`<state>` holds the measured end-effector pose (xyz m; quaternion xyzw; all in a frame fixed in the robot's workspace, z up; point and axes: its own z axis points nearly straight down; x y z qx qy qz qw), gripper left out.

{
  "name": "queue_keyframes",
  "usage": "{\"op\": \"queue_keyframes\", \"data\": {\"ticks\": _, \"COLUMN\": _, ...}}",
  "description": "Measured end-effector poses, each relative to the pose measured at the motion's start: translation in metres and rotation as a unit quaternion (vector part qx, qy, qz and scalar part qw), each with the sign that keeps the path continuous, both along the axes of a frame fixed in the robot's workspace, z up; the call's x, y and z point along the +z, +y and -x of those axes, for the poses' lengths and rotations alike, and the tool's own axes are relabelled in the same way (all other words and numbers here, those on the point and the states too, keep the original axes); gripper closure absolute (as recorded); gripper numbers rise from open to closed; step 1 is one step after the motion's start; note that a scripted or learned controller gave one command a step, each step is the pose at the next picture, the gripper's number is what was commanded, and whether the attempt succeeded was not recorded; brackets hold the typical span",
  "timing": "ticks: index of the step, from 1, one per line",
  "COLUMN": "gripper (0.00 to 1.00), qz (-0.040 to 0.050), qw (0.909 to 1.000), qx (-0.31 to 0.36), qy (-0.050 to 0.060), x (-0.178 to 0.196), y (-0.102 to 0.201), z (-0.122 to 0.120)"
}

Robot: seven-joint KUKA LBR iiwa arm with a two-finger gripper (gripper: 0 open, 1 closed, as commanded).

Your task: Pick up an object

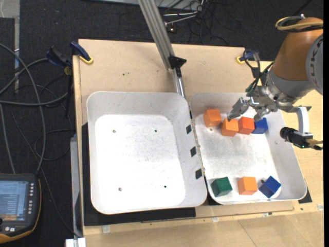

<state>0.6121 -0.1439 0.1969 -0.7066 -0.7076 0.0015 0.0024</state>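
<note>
The right bin [286,161] holds several cubes. At its far end an orange cube [212,117], a second orange cube [229,127], a red-orange cube [247,125] and a blue cube [260,125] sit close together. My gripper [245,110] is just above and behind this cluster, over the red-orange cube. Its fingers are spread, one thin finger [237,108] slanting down toward the second orange cube. No cube sits between the fingers. A green cube [222,186], an orange cube [248,184] and a blue cube [269,186] line the near edge.
The left bin [95,138] lies beside the right one. A slanted metal pole [159,35] runs from the top down to the gap between the bins. Clamps sit at the bench's far corners, with cables and a pendant to the left.
</note>
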Motion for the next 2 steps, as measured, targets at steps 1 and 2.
{"op": "queue_keyframes", "data": {"ticks": 1, "gripper": 0.00, "qz": 0.0006, "qw": 1.0000, "qx": 0.000, "qy": -0.003, "x": 0.003, "y": 0.000, "z": -0.001}}
{"op": "queue_keyframes", "data": {"ticks": 2, "gripper": 0.00, "qz": 0.0002, "qw": 1.0000, "qx": -0.001, "qy": 0.000, "x": -0.060, "y": 0.002, "z": 0.005}}
